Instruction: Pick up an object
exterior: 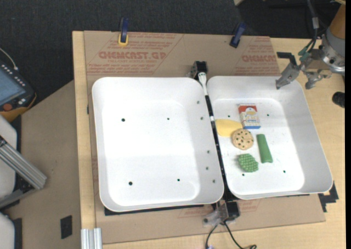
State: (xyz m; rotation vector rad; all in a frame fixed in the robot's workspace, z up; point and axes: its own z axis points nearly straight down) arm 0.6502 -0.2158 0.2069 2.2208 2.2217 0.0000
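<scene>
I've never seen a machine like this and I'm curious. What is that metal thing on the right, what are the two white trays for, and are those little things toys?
The picture is taken by one camera fixed above a bench, looking down at a slant. The metal thing is the end of a robot arm reaching in from the right. Its gripper has two fingers, like a pincer, and they are spread open with nothing between them. It hangs over the far corner of the right bin.

The right bin holds small things that look like toy food: a little red and white box, a yellow piece, a round cookie, a green stick and a bumpy green piece. The left bin sits right beside it. The robot's job is to pick one thing up.
</scene>
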